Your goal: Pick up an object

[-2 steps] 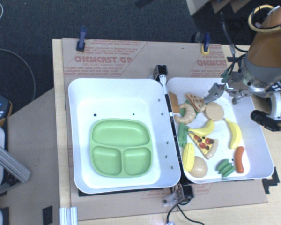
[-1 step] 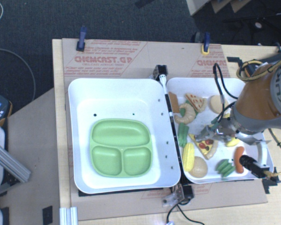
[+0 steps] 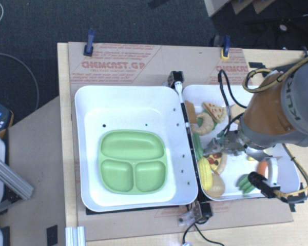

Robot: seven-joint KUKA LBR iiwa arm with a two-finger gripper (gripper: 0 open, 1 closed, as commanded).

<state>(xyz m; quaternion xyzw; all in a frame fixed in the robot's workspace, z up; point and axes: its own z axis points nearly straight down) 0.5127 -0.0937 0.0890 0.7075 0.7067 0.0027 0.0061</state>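
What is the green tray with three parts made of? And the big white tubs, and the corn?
The green tray looks like moulded plastic, matte, one even colour with rounded edges. The white bins seem to be thin plastic too, smooth with a slight shine. The corn is probably a plastic or rubber toy; it is too small to tell which.

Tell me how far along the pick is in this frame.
Done: the grey arm with the orange band has reached down into the right-hand white bin, among the toy food. In hand: nothing that can be confirmed; its hand sits low near the yellow toy corn cob and the toy pizza slice, but no item is seen lifted. Left: a visible grasp and lift. The green divided plastic tray lies in the left-hand white bin.
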